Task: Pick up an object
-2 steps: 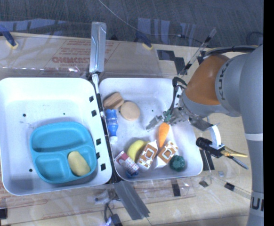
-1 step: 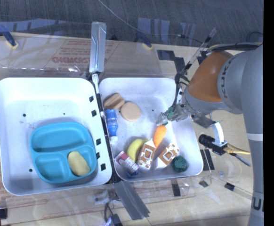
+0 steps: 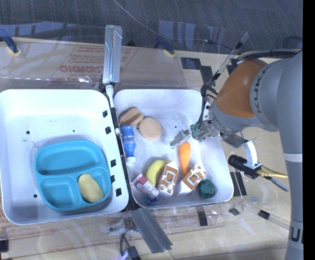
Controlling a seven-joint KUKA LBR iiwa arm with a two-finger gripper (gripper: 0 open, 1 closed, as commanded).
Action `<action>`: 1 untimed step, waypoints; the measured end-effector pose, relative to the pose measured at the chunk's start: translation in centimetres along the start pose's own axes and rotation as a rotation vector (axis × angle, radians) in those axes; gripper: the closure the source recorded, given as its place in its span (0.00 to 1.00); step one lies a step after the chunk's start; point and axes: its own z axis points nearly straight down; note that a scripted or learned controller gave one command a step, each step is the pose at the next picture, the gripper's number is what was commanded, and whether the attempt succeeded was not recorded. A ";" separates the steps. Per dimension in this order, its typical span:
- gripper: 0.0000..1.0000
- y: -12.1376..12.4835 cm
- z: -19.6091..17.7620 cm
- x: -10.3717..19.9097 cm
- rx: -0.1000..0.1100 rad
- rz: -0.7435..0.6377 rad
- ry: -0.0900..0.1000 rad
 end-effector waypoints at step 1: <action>0.00 -2.7 2.0 6.5 0.022 0.016 0.017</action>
